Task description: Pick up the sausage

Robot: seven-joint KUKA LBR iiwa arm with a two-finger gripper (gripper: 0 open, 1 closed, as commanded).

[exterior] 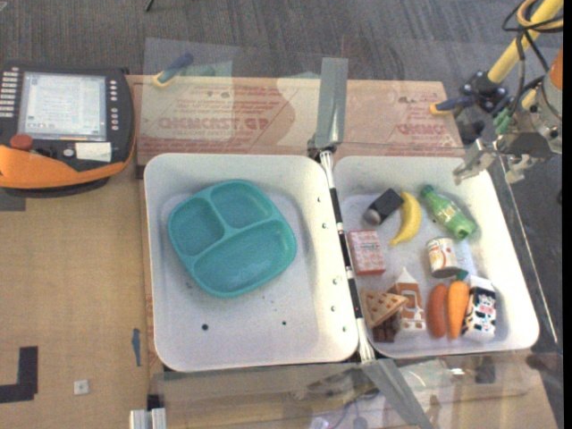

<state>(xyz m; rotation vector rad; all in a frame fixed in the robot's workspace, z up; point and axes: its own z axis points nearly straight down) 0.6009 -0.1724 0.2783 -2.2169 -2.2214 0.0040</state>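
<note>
A: What is seen at the far left?

B: A teach pendant (63,125) with a lit screen is laid on the desk (71,293), and its orange underside is cut off by the left edge. A black mark (21,375) on the desk is also partly cut off there.

A: And in the left bin (170,329)?

B: A teal divided plate (233,237) with three compartments is placed in it. A few dark specks are noticed on the bin floor, too small to be identified.

A: Where is the sausage (437,309) found?

B: In the right bin (518,320), near its front right corner. It is laid just beside a carrot (458,306), on the carrot's left, apparently touching it. A small milk carton (482,309) is at the carrot's right. A banana (407,218), a green bottle (449,213), a black object (384,206), a can (441,256), a red box (366,251) and other small packages are also seen; their labels cannot be read.

A: And the end effector (487,155)?

B: It is held above the back right corner of the right bin, well apart from the sausage. Its state cannot be told, because it is mixed with cables. The arm is cut off at the right edge.

A: The surroundings?

B: A brown cardboard-like desk surface, clear sheets behind the bins, and grey carpet floor (268,16) are shown.
</note>
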